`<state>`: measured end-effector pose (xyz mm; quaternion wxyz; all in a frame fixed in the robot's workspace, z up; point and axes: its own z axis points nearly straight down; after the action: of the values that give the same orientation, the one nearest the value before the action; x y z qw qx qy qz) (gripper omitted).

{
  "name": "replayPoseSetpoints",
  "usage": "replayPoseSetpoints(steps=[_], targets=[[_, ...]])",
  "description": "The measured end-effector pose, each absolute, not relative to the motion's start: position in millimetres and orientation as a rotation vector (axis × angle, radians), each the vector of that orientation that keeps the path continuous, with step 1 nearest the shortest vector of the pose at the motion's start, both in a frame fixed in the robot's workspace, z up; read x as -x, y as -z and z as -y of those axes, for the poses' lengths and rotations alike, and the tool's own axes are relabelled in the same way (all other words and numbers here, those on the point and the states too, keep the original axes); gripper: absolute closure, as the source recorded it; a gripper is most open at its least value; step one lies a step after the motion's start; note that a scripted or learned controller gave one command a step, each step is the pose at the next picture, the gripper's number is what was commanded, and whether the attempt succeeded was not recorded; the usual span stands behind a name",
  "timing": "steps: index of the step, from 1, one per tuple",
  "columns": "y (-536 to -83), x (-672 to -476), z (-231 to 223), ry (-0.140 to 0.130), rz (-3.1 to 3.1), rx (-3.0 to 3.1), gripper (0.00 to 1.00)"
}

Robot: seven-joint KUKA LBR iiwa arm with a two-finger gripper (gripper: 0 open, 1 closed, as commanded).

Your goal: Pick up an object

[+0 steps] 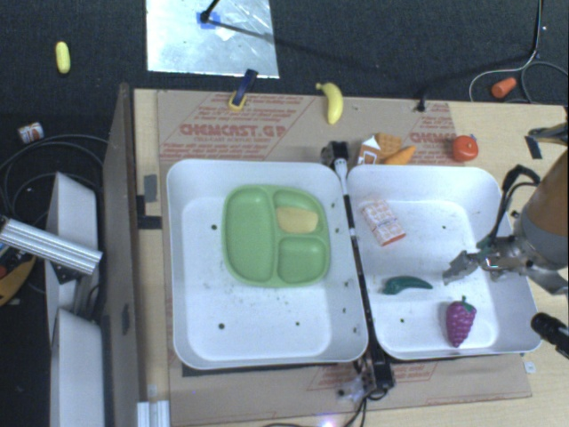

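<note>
I'm in the approach step. Gripper hangs low over the right bin, near its right wall; I can't tell its opening and see nothing in it. 3 candidates there: purple grapes nearest, green pepper, packet. My next move: centre over 1, descend.

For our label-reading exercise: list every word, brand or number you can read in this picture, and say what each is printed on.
"CHEMCAST GP": red print on the brown board behind the left bin.
"CH...": the same red print begins again on the board behind the right bin; the rest is blurred.
The small packet in the right bin has red markings, too small to read.
</note>
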<state>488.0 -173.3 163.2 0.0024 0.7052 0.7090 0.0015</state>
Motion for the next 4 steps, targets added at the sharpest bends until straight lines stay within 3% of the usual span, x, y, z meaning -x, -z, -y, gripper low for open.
replayPoseSetpoints(steps=[1,2,3,4], targets=[[-138,-486.3,179,0.001,-2.223,-2.221,0.0],[-178,-487.9,169,-0.004,-2.224,-2.213,0.0],[-118,-485.2,180,0.003,-2.223,-2.224,0.0],[-154,-487.7,159,-0.004,-2.225,-2.213,0.0]])
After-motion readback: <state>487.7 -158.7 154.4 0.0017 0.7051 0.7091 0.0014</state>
